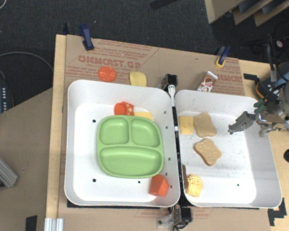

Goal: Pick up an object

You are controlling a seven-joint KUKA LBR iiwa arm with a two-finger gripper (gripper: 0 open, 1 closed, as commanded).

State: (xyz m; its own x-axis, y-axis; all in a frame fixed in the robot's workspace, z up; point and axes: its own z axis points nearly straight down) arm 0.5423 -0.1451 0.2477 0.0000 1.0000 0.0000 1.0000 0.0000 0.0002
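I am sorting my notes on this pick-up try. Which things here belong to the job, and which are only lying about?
Belonging to the job:
- hand, over the right bin
- two bread pieces, cheese slice and corn piece in that bin

Only lying about:
- green tray in the left bin
- orange disc and small carton on the cardboard behind the bins

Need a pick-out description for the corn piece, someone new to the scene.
Look in the right bin, the one without the green tray. Go to its near left corner: the corn piece lies there alone, yellow and ridged, unlike the flat tan bread slices farther back.
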